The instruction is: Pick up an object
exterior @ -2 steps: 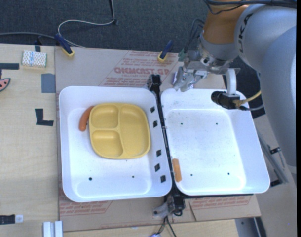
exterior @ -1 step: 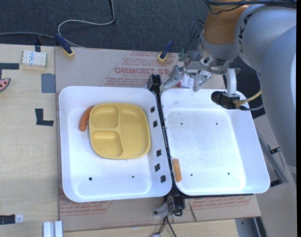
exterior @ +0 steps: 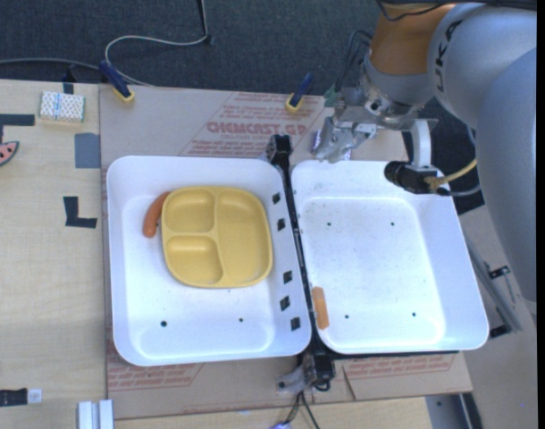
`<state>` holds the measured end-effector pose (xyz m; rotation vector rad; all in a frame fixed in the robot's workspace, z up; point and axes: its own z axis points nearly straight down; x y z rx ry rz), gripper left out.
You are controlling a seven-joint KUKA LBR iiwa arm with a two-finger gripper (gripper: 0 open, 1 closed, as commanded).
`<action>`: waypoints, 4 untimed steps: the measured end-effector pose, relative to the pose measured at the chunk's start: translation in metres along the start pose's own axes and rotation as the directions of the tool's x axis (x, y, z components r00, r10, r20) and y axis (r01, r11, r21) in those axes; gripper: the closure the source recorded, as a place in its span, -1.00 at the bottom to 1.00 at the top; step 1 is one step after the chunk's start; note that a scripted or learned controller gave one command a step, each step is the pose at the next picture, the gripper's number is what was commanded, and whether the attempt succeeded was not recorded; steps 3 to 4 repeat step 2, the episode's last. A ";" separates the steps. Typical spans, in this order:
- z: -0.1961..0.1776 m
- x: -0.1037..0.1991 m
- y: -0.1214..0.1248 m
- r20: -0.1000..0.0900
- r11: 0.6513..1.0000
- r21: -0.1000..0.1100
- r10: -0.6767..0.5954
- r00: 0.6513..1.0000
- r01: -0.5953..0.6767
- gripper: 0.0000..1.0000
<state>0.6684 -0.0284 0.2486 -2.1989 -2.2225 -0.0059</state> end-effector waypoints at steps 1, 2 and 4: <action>0.000 0.000 0.000 0.000 1.000 0.000 0.000 1.000 0.000 -1.00; -0.089 0.053 0.000 0.013 1.000 -0.009 0.008 1.000 -0.008 -1.00; -0.089 0.053 0.000 0.013 1.000 -0.009 0.008 1.000 -0.008 -1.00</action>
